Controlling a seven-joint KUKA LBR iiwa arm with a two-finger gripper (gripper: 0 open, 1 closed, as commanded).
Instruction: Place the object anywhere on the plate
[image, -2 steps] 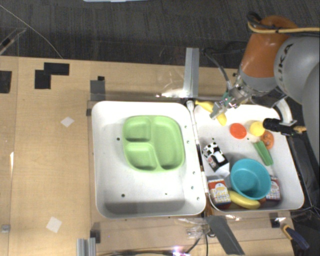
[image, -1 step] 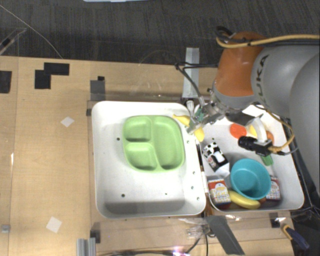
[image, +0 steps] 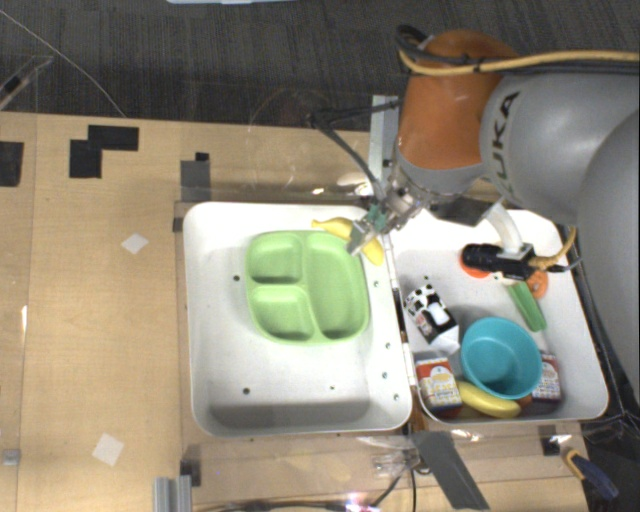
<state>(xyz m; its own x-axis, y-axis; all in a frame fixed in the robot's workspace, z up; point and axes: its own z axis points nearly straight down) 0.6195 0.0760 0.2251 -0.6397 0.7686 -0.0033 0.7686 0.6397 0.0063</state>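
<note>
Camera view: end effector (image: 372, 228) over green plate (image: 305, 285) edge, w/ yellow banana (image: 345, 231) pinched betw fingers.

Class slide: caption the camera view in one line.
Gripper over a yellow object beside the green plate.

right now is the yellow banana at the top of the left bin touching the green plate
Cannot tell. In the camera view the yellow banana lies against the green plate's upper right rim, but the gripper hides where they would meet.

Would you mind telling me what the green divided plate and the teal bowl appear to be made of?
Green divided plate: likely moulded plastic, smooth and satin, with rounded compartment ridges and soft highlights. Teal bowl: probably plastic too, with uniform colour and a faint sheen on its rim.
</note>
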